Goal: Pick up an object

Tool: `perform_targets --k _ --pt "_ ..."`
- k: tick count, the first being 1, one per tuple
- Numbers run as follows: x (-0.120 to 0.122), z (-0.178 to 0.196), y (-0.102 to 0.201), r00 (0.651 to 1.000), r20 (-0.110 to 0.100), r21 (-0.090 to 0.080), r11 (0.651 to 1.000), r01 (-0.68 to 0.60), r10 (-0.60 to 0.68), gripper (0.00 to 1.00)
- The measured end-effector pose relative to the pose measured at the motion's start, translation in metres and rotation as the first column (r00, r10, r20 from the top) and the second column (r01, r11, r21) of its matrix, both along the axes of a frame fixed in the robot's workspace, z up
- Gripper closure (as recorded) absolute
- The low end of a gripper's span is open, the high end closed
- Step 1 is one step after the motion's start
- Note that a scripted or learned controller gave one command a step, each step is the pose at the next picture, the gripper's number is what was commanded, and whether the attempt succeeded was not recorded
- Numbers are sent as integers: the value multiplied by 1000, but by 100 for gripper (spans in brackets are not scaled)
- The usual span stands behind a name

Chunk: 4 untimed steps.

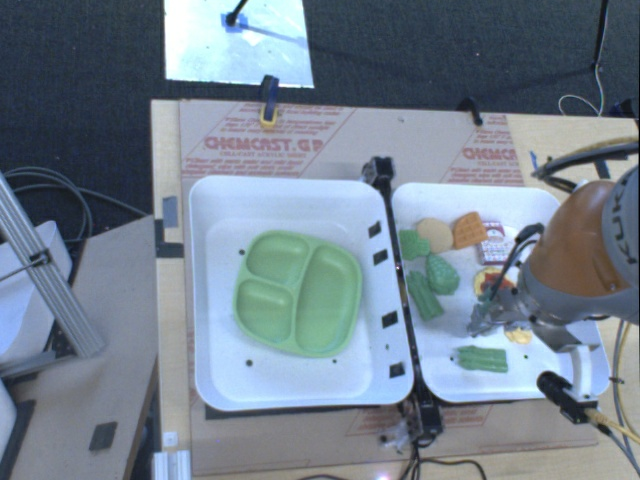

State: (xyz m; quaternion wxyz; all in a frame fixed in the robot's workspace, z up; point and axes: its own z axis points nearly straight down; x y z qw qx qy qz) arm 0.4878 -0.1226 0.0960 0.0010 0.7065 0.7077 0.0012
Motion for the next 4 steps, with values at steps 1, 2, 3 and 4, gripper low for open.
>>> perform_targets --k 1,2,3,4 --pt "0 -12 42 1000 -1 0 1000 -4 4 100" --pt "1 94 112 1000 7 2 1000 -10 10 100" --pt "1 99 108 1000 2 0 1000 -6 6 100" --pt "-1 127 56 1000 1 -2 1000 4 -4 100"
